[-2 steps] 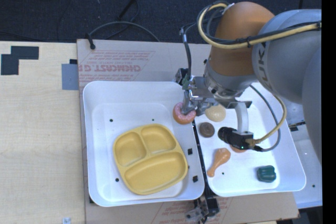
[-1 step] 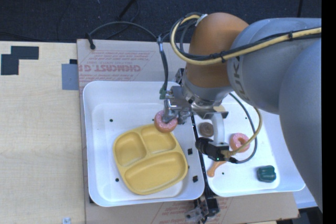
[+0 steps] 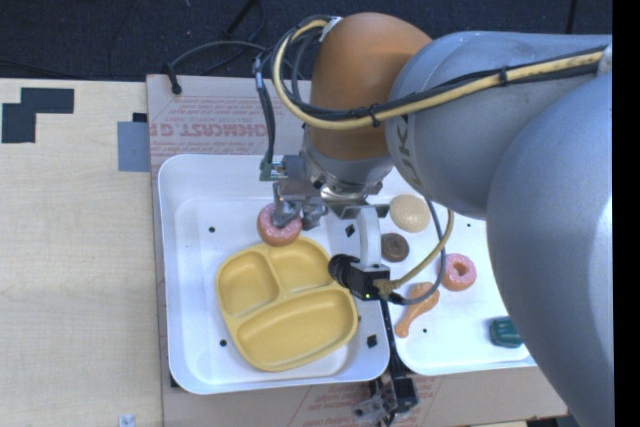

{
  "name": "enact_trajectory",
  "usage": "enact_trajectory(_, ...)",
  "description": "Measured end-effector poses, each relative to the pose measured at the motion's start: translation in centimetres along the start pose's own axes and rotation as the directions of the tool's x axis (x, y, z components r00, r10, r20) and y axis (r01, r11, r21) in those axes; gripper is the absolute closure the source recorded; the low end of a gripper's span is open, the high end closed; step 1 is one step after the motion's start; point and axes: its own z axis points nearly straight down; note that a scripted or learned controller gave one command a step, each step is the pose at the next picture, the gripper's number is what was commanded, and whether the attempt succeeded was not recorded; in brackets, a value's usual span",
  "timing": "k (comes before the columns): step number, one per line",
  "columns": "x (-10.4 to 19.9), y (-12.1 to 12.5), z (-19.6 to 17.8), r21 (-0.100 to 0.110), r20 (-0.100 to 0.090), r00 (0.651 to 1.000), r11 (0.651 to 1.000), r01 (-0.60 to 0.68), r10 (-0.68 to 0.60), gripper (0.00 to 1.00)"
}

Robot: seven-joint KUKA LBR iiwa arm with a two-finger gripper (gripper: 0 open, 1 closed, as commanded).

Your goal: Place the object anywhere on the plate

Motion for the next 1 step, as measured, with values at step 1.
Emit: enact_trajectory(1,-0.24,-0.04,0.03,0.001,0.002,1.0,1.0,-0.004,0.004,0.0)
